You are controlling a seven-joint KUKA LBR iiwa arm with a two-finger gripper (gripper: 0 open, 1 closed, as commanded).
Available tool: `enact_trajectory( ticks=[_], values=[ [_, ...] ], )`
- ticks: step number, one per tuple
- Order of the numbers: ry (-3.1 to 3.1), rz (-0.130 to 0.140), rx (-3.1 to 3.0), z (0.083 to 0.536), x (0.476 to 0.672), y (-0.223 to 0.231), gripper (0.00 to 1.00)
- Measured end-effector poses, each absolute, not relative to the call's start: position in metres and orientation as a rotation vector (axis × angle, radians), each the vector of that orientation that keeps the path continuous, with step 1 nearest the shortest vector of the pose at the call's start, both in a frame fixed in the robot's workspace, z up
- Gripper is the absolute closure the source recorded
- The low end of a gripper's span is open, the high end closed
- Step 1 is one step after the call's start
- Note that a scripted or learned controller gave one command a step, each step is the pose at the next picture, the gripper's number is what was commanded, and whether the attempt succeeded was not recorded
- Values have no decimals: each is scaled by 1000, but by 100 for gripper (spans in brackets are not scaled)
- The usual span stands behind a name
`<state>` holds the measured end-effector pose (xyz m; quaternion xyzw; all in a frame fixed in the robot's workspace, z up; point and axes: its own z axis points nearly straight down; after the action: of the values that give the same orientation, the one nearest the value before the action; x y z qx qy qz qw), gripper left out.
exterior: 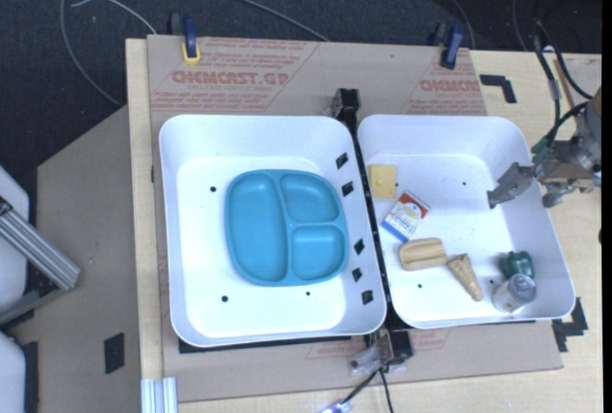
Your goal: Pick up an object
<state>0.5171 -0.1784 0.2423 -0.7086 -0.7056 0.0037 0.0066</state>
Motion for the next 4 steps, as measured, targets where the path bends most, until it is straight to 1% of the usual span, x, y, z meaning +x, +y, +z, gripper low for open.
enact_trajectory(
  ticks=[1, 2, 3, 4],
  values=[
    [-2221, 0, -2220, 250, 520, -178, 0],
    [-2218, 2, -2217, 202, 514, -169, 0],
    [-2216, 3, -2217, 153, 504, -168, 0],
    [-2217, 2, -2218, 106, 509, -175, 0]
  ],
)
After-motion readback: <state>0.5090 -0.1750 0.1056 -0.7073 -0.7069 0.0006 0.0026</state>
